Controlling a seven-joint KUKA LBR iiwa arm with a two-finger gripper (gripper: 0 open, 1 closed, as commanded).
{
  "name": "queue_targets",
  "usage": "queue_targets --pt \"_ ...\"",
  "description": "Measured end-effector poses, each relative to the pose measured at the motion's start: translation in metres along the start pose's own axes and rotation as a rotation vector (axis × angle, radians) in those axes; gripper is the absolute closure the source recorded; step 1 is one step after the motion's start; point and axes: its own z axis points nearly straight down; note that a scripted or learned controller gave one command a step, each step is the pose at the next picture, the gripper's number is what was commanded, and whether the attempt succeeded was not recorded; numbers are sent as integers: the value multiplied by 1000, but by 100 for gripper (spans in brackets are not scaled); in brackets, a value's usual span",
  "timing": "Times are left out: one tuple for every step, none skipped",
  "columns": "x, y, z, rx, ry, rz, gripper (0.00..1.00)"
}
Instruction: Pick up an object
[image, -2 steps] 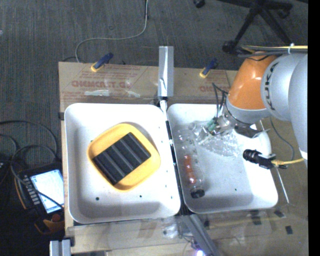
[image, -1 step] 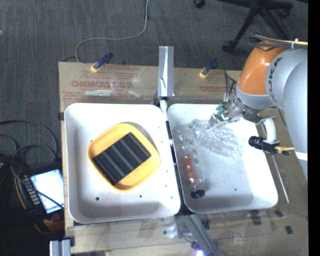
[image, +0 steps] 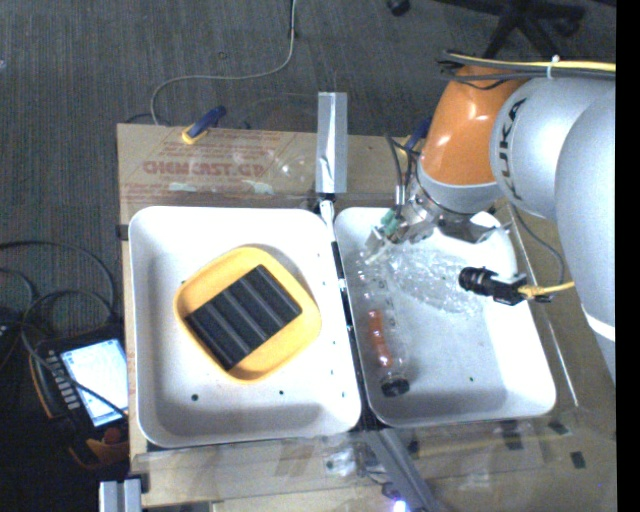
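Reaching in from the right, the grey arm (image: 560, 140) with its orange band hangs over the upper part of the right bin (image: 520, 385), its wrist low above the far left corner there. The jaws are hidden beneath the wrist and a tangle of clear material, so I cannot tell how they stand. A crumpled clear plastic piece (image: 430, 275) lies in the upper half of that bin, just under the wrist. Along the bin's left wall lies a clear bottle (image: 381, 340) with reddish contents and a dark cap towards the near end, apart from the arm. In the left bin (image: 160, 400) rests a yellow tray-like object (image: 250, 312) with a black ribbed insert, turned at a slant near the middle. Both bins sit side by side on the tabletop (image: 200, 165), whose brown cardboard sheet shows behind them.
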Motion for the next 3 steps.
queue_targets --pt "-26 -13 44 -1 -1 -27 0" --pt "-48 -52 91 -14 -6 -80 0" --pt "-114 -15 91 -16 -11 -84 0"
